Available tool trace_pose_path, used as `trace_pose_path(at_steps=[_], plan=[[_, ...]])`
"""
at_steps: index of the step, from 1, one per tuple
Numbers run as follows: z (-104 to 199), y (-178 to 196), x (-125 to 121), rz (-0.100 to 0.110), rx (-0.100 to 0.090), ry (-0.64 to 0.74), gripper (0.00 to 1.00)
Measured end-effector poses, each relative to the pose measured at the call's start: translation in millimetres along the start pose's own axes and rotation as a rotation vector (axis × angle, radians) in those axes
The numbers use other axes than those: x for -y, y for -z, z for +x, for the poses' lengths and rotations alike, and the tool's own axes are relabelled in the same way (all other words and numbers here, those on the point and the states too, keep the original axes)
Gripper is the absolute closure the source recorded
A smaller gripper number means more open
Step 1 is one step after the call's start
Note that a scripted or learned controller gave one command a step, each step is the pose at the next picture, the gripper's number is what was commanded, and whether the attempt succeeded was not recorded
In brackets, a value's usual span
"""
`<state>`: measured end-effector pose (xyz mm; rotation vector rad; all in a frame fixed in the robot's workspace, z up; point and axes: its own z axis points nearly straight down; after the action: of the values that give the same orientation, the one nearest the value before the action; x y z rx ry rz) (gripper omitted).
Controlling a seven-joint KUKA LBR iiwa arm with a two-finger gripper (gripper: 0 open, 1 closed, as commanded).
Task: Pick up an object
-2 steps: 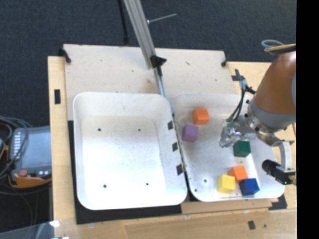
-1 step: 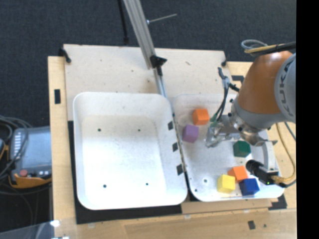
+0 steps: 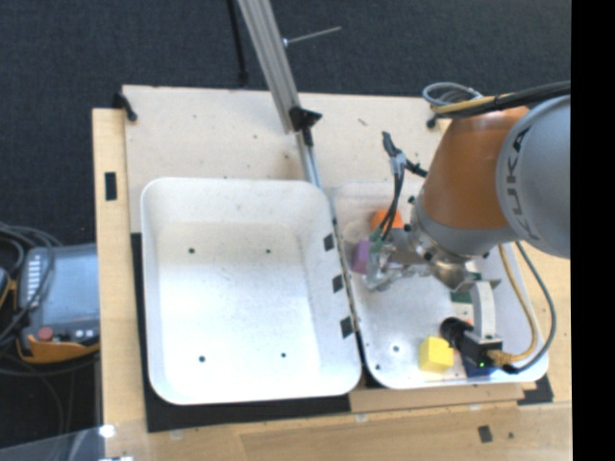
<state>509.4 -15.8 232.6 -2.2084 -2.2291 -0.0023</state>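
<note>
Tabletop, one, carrying two white bins: left bin, large and bare, and right bin, where one grey-and-orange arm lowers its pincer at the far left corner; whether the pincer is open or closed cannot be told. Loose objects in the right bin, three counted: one yellow block near the front, one orange piece and one purple piece just beside the pincer. Handling note: the purple piece looks the likeliest pick, so the descent should centre on it, clear of the bin wall, and close fully before lifting.
</note>
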Motion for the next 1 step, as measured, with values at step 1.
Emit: trace_pose_path(at_steps=[1], plan=[[51.2,11.9,2.0,-0.004,0.001,0.000,1.00]])
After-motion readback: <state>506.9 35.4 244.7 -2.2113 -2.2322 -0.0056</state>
